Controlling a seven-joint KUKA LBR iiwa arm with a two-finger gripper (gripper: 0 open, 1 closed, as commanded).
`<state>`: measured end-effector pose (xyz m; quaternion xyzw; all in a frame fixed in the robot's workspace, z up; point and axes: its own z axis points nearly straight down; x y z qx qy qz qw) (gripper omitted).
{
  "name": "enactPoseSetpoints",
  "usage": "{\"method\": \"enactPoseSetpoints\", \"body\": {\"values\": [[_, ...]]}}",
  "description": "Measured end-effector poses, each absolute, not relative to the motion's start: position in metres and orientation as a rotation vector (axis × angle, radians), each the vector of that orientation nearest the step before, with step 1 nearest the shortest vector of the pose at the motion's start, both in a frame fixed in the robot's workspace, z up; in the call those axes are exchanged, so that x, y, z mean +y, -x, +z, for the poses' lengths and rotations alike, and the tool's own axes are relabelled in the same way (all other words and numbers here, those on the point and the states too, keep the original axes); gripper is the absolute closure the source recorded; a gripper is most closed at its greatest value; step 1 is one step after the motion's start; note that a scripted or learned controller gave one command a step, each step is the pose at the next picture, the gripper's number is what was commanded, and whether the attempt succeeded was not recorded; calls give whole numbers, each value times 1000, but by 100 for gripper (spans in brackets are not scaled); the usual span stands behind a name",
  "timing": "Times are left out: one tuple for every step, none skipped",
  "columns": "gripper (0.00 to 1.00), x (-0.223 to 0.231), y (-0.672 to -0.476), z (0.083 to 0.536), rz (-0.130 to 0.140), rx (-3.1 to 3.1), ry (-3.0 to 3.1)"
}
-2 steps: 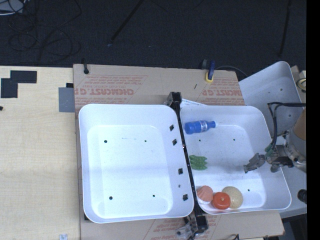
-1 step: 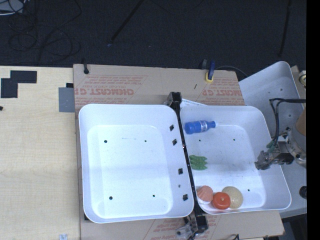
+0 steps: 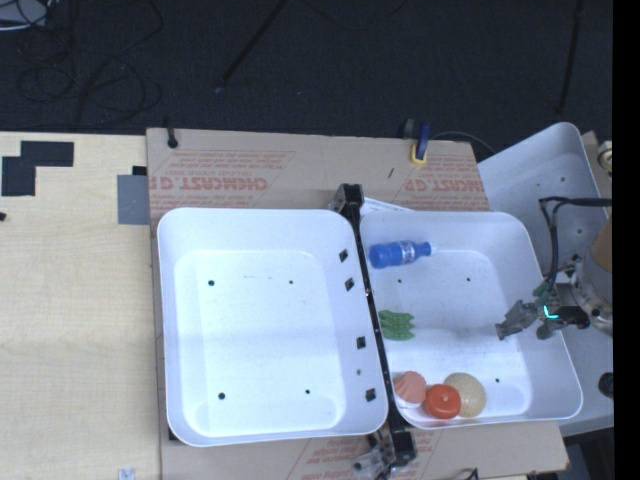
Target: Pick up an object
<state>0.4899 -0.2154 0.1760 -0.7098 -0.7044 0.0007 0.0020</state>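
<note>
Gripper (image 3: 519, 320) hangs over right bin (image 3: 545, 268), its arm cut off.

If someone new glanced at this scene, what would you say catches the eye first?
Probably the blue bottle lying on its side near the far wall of the right bin. Next, the cluster in that bin's near corner: a red round piece between a pink one and a pale one. The gripper hovers at the bin's right side.
</note>
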Motion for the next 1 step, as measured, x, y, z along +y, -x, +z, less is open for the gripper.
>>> {"method": "enactPoseSetpoints", "body": {"values": [[100,-216,-490,186,2,-2208,2228]]}}
